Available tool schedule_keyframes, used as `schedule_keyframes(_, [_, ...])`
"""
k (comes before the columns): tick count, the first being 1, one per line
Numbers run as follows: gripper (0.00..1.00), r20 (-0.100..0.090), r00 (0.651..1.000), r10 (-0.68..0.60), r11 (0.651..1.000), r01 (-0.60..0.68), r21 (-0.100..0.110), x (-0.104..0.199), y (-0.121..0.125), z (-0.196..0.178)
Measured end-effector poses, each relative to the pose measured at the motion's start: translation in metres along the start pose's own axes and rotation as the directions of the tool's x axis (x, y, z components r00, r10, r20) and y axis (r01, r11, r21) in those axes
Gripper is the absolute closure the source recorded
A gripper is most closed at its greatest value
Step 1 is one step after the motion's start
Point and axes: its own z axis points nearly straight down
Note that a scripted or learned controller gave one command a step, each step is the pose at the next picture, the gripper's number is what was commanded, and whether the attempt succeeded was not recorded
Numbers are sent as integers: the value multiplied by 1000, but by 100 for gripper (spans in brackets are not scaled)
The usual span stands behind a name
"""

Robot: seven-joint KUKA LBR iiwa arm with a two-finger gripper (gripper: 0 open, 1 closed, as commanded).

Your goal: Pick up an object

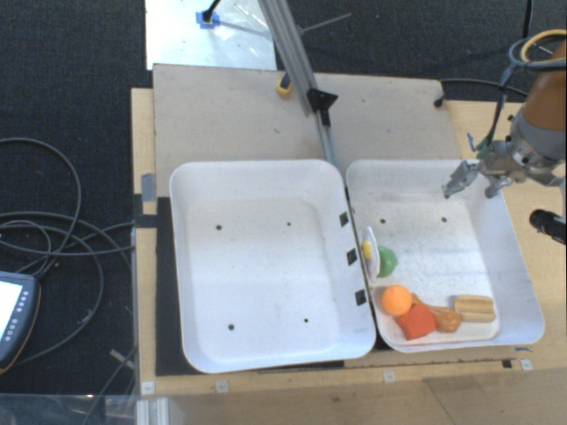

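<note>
Bench, two white bins (266,180): gripper (474,182) hovered apparently spread and unladen; orange ball (396,300) and other items unpicked.

The right bin (509,237) lies open across its far half, while the orange ball (396,300), red block (415,322), green ball (387,260) and bread roll (474,307) crowd its near edge.

Grey arm (539,135) with an orange band (547,103) above the wrist, well back from the jaws. Pale metal gripper (472,183), with two short, thin silvery fingers (458,184). Behind the band, looped yellow and grey cables (530,53).
</note>
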Motion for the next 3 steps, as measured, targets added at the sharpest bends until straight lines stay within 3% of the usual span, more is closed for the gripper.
schedule_keyframes(2, [0,1,1000,-2,1000,3,-2,6,10,85])
schedule_keyframes(3, [100,3,1000,-6,1000,6,-8,6,12,71])
